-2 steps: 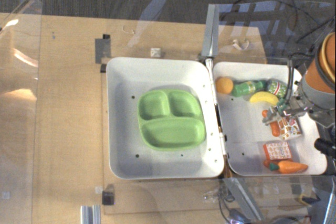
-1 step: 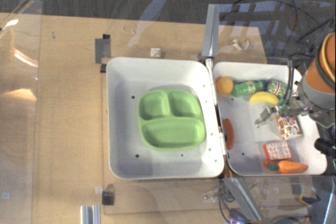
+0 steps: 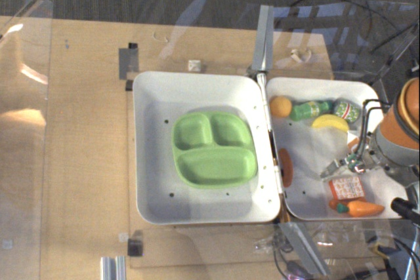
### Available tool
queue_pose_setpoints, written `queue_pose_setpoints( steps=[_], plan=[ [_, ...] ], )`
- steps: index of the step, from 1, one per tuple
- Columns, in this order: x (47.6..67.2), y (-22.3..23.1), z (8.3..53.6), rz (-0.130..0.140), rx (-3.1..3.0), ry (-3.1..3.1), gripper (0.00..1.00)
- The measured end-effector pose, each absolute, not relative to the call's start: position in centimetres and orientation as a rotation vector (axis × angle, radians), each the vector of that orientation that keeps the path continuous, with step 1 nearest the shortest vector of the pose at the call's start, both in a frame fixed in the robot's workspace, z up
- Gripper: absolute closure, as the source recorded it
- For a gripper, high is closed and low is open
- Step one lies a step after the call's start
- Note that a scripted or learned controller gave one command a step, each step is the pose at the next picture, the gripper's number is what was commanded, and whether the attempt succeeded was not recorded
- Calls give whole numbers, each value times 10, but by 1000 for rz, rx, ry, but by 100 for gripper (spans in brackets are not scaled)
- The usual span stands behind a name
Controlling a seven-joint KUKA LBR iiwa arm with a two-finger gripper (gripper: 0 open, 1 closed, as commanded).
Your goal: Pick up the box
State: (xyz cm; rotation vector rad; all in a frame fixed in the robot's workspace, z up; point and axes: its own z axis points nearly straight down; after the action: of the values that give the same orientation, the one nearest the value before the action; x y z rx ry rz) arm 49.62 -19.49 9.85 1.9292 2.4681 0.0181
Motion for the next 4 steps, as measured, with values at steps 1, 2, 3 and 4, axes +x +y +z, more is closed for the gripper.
queue_pose_setpoints(
  steps=[1, 2, 3, 4],
  plan=[
    [499, -197, 110, 17, 1919, 2459, 100],
    [583, -126, 96, 25, 1915, 2457, 100],
    [581, -127, 94, 21, 1918, 2459, 0],
    [641, -131, 93, 14, 2021, 2382, 0]
  ],
)
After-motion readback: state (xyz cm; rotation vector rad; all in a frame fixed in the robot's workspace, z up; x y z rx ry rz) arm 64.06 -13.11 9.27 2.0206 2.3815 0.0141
